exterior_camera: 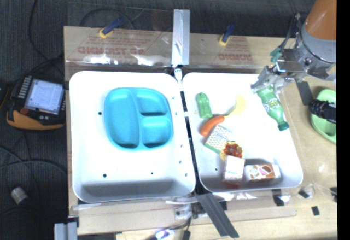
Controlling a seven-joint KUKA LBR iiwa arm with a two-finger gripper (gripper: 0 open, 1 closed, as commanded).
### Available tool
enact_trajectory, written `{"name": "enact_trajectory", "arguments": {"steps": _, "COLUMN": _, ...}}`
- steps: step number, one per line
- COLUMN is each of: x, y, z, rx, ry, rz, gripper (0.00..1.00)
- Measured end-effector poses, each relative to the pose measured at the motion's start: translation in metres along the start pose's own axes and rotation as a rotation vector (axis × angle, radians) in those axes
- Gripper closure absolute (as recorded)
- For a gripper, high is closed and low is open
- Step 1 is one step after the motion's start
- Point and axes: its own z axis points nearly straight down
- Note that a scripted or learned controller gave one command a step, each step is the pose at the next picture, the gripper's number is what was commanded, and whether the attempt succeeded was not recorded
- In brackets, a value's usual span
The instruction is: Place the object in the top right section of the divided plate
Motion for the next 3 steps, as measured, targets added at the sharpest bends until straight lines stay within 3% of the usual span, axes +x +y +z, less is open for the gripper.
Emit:
{"name": "enact_trajectory", "arguments": {"steps": 1, "x": 0.035, "y": 0.013, "z": 0.14, "rx": 0.002, "ry": 0.006, "rz": -0.131, "gripper": 1.0}}
{"name": "enact_trajectory", "arguments": {"steps": 2, "x": 0.115, "y": -0.074, "z": 0.158, "rx": 0.004, "ry": 0.006, "rz": -0.148, "gripper": 1.0}}
{"name": "enact_trajectory", "arguments": {"steps": 3, "x": 0.169, "y": 0.006, "z": 0.123, "rx": 0.0, "ry": 0.005, "rz": -0.286, "gripper": 1.0}}
